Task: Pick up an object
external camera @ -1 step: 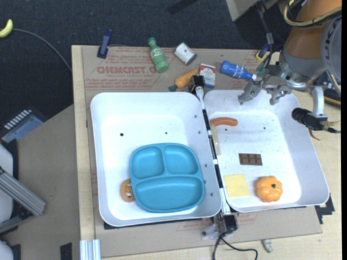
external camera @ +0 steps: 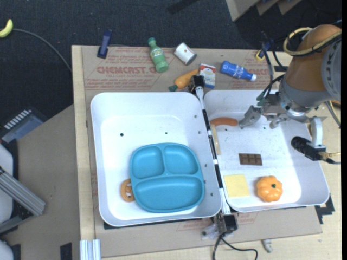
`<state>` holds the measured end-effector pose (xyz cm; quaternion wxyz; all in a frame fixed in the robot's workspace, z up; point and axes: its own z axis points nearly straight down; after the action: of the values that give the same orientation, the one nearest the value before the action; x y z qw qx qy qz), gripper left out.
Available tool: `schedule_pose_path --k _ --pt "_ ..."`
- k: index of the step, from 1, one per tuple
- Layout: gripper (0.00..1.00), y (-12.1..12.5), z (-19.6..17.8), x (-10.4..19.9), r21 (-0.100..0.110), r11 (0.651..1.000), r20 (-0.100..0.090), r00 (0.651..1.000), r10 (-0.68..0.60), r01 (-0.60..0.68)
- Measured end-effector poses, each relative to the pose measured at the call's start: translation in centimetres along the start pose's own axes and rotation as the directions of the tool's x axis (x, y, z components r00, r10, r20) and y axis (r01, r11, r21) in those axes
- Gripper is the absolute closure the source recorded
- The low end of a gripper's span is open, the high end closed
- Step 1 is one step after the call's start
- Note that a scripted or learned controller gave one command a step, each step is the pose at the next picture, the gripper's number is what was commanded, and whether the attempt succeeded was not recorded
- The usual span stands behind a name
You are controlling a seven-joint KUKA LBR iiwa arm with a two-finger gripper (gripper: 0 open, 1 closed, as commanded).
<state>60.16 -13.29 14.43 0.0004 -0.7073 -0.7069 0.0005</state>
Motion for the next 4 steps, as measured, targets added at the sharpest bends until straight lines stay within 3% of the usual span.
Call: schedule_pose_path --k 1,2,3,4 --pt "0.00 -5.2 6.0 -0.3 0.000 1.000 0.000 1.000 0.000 0.000" --pt "0.00 -7.9 6.0 1.4 0.001 1.000 -0.002 1.000 0.000 0.000" --pt "0.00 -3.9 6.0 0.2 -0.003 1.000 0.001 1.000 0.000 0.000" --pt "0.00 -8.4 6.0 0.8 0.001 1.000 -0.001 1.000 0.000 0.000"
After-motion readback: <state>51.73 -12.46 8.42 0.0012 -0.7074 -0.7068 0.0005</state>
